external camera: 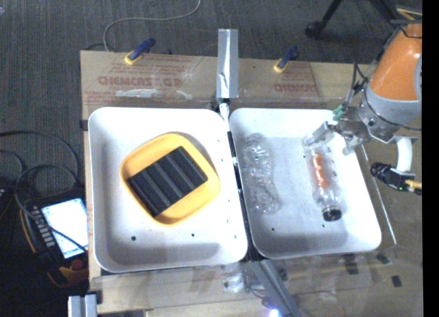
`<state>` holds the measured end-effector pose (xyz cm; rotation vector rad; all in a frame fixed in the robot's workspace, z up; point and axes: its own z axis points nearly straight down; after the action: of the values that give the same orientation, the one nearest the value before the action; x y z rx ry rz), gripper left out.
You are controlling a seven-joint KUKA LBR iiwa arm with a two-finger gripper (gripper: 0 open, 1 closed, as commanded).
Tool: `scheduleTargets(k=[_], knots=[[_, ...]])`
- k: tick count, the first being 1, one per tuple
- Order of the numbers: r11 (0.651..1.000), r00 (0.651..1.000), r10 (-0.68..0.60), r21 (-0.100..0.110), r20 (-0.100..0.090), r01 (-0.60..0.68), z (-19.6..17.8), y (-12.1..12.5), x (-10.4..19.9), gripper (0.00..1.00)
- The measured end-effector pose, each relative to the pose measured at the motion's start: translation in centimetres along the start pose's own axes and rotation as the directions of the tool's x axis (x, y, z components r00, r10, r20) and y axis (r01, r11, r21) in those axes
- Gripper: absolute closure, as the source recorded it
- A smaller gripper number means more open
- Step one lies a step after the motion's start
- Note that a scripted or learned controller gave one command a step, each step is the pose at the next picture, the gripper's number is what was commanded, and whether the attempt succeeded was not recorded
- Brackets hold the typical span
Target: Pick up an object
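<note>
A clear plastic bottle [324, 178] is lying on its side in the right bin [363, 240], its dark cap end pointing toward the near rim and a band of orange showing through its middle. It is looking empty or nearly so, so I am judging it light, thin-walled and apt to dent, with a smooth round side that would roll or squirt out of a loose pinch. The best hold, to my eye, is across the body near the orange band, closing at right angles to its length.

Beside it, toward the divider, a crumpled clear bottle [258, 173] is lying well apart from the first; it is already flattened, soft and crinkly, and probably harder to grip cleanly.

The claw [328, 133] is hanging over the far end of the upright-shaped bottle, just at or above its top; from this slant I cannot tell whether it is spread or closed, nor whether it is touching the plastic.

In the left bin [103, 192] a yellow tray with a black ribbed insert [170, 177] is resting at an angle. Both bins are sitting on a brown surface [137, 82] with two blue-and-yellow clamps at its far edge.
</note>
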<state>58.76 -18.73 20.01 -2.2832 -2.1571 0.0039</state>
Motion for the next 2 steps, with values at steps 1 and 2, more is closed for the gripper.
scheduleTargets(k=[1, 2], knots=[[0.992, 0.992, -0.127, -0.008, -0.001, 0.127, 10.30, 0.22, -2.12, 0.00], [0.992, 0.992, -0.128, -0.009, -0.003, 0.128, 9.31, 0.30, -1.98, 1.00]])
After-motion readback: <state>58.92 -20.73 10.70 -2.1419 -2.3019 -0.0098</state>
